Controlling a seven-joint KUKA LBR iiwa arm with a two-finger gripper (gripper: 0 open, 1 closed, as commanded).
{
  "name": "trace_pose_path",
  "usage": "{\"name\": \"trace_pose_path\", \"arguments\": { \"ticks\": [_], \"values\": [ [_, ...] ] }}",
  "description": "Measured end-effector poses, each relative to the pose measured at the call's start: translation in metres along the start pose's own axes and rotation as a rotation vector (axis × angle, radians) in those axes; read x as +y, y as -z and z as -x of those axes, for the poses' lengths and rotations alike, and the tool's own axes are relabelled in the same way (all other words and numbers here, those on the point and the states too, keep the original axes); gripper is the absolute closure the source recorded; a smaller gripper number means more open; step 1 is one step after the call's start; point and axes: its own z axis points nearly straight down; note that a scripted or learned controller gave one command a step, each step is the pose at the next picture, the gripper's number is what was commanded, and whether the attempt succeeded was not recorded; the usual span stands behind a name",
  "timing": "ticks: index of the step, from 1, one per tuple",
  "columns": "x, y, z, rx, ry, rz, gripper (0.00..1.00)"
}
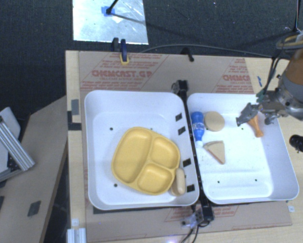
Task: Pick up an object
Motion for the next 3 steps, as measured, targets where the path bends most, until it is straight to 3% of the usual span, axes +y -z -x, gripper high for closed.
{"name": "trace_pose_path", "arguments": {
  "ticks": [1,3],
  "values": [
    [0.002,0.006,0.000,-0.002,0.002,0.010,0.00],
    [-0.003,-0.117,0.004,-0.001,0.000,0.005,0.00]
  ]
}}
